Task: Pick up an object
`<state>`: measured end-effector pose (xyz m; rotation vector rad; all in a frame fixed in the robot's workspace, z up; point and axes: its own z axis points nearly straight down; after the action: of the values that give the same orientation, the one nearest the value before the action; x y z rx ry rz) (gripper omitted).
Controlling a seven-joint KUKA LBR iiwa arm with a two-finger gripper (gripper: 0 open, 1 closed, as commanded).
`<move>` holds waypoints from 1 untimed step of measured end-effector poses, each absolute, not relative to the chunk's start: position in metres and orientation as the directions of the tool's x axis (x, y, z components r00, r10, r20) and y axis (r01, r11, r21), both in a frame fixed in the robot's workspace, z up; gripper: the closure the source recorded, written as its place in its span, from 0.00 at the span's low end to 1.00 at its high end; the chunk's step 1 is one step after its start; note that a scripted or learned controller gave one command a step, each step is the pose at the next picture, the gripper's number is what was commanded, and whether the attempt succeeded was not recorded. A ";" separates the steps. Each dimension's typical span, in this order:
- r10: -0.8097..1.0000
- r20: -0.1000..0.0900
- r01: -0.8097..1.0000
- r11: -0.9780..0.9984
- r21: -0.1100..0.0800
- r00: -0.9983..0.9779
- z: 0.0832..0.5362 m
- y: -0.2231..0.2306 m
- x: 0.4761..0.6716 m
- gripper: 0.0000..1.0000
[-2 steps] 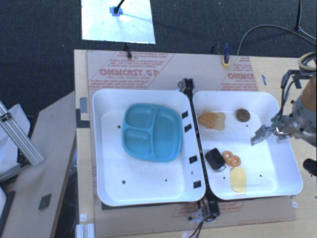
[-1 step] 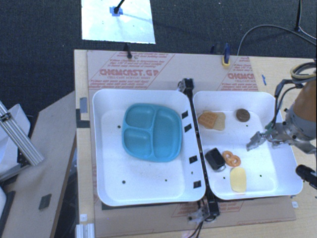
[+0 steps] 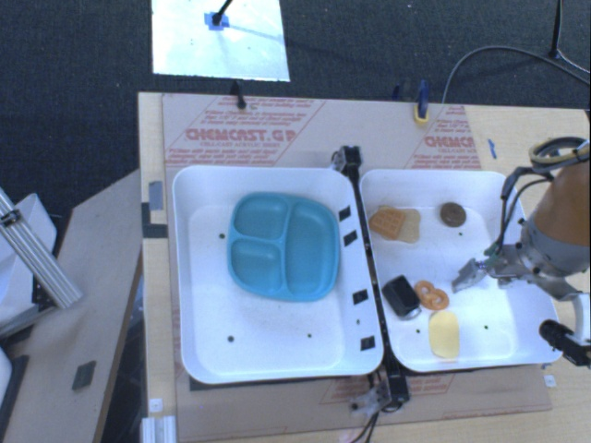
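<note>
Camera view: hand [image 3: 468, 274] sits low over the right bin [image 3: 480, 185], fingers spread a little, nothing between them. Nearest thing is the orange pretzel [image 3: 430, 294], just left of and below the fingertips, apart from them. It's a small looped ring shape, flat on the bin floor, long axis running roughly left-right. Black block [image 3: 402, 296] touches its left side; yellow piece [image 3: 444, 334] lies just below. Waffle [image 3: 394, 223] and brown disc [image 3: 452, 214] sit farther back. Left bin [image 3: 203, 340] holds a blue plate [image 3: 283, 247].
</note>
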<state>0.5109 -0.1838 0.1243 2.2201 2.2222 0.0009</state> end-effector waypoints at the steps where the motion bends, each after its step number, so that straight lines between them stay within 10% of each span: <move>1: 1.000 -0.001 1.000 0.002 0.003 -0.002 0.135 -0.184 0.512 1.00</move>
<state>0.5115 -0.1839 0.1354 2.2173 2.2213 0.0016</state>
